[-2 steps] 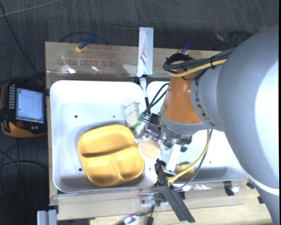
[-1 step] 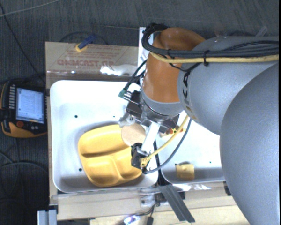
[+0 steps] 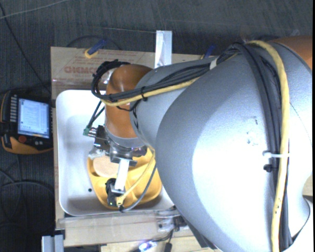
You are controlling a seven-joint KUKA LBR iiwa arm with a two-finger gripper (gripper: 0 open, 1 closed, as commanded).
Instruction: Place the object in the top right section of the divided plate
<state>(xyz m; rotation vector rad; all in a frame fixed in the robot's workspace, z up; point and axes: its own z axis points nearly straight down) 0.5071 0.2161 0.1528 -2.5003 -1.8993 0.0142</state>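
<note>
Here, a grey KUKA arm [image 3: 226, 140] reaches across from the right and plants its orange-banded wrist [image 3: 123, 96] over the left-hand white bin [image 3: 68, 140], where a yellow divided plate [image 3: 149, 190] lies near the bin's front wall. The gripper [image 3: 115, 159] hangs directly above the plate. Whether it is open or closed cannot be told, since the wrist and its cabling block the view from above. The likely object of the task, a pale tan rounded piece [image 3: 101, 167], rests on the plate's left part, just beside the gripper and partly tucked under it. The plate's ribs are hidden, so which section the piece occupies cannot be told either, nor whether the gripper touches it. Judging by its matt, even surface and low, flat profile, the piece looks light and is probably a toy food item of foam or soft plastic. It does not look fragile, but it could slide on the plate's glossy surface. While it lies flat, the surer grip would be across its width, near the middle, with the edges taken squarely so that it does not squirt out sideways. The plate itself looks light enough to shift in the bin if pressed off-centre. A teach pendant [image 3: 26, 121] with a lit screen sits on the dark carpet [image 3: 21, 193] to the bin's left.
</note>
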